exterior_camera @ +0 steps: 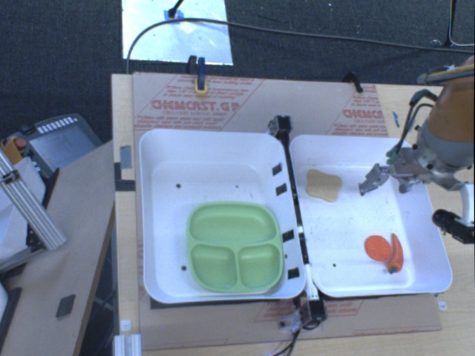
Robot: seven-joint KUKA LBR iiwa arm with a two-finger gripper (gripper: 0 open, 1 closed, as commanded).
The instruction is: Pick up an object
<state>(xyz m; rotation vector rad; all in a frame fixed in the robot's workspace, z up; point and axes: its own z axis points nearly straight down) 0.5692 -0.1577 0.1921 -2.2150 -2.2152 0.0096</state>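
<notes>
Looking down on the worktop (245, 99), I see my tool (387, 175) hanging over the upper right part of the right bin (415, 284), reaching in from the right edge. I can make out two grey fingers (371, 180) spread apart with nothing between them, so I read the tool as open and carrying nothing. Just to the left of the tool lies a flat tan piece (323, 185) on the bin floor, near it but not touching. Below the tool and slightly right, toward the bin's near corner, sits an orange-red object (384, 249), well apart from the fingers. Far left of the tool, past the dividing rim, the left bin (159, 199) holds a green divided tray (235, 246) lying flat in its lower half.
</notes>
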